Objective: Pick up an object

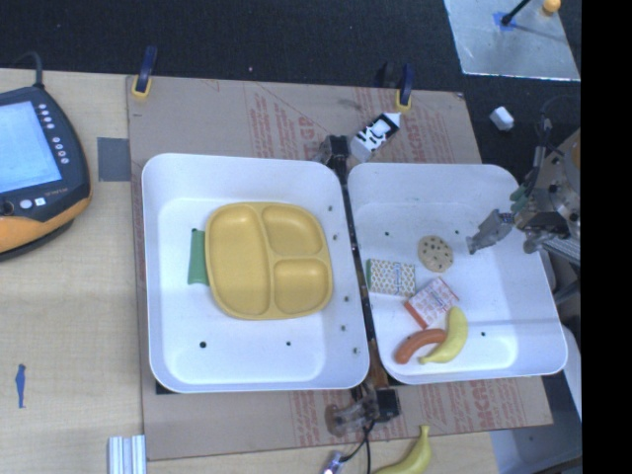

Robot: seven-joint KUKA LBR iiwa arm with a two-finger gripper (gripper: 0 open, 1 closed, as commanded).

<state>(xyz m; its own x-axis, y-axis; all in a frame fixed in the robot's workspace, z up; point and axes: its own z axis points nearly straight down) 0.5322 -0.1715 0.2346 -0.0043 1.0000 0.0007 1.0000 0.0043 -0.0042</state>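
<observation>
In the right bin (513, 349) lie a round cookie (434, 253), a pale patterned packet (392, 276), a small red and white box (432, 302), a yellow banana (452, 336) and a red sausage (420, 345) that touches the banana. My gripper (509, 239) hovers over the right side of this bin, to the right of the cookie and apart from it. It is open, with nothing between its fingers.
The left bin (168, 354) holds a yellow divided plate (269, 260) with a green item (197, 257) under its left edge. A second banana (410, 454) lies off the bins at the front. A black and white object (375, 133) sits behind them, and a control pendant (35, 166) at far left.
</observation>
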